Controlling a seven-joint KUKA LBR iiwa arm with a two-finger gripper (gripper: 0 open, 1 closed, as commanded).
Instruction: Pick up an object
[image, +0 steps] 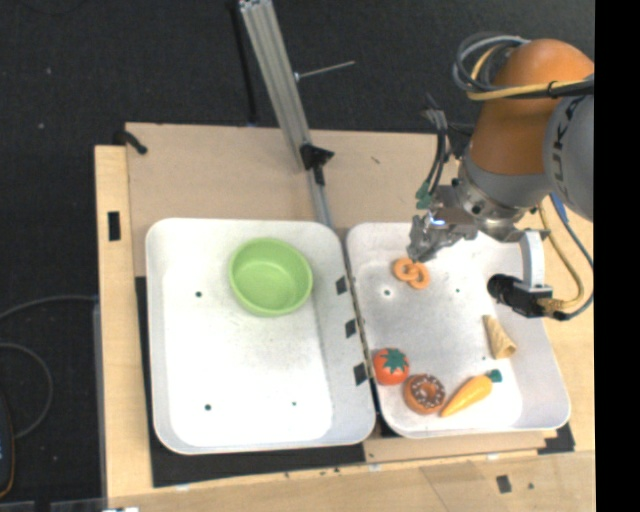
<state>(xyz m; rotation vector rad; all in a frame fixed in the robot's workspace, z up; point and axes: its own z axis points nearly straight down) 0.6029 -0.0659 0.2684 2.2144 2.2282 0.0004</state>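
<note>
My gripper (422, 250) hangs over the back left part of the right bin (440, 310), its tip just above a small orange ring-shaped toy (410, 272). The toy lies on the bin floor right under the fingertips. Along the front of the same bin lie a red tomato toy (390, 366), a brown doughnut (424, 393) and an orange carrot (469, 393). A tan cone (499, 337) rests near the bin's right side.
A green bowl (270, 277) stands in the back of the left bin (200, 380). A slanted metal pole (285, 100) rises behind the bins. A black cable fitting (515, 293) hangs off the arm over the right bin.
</note>
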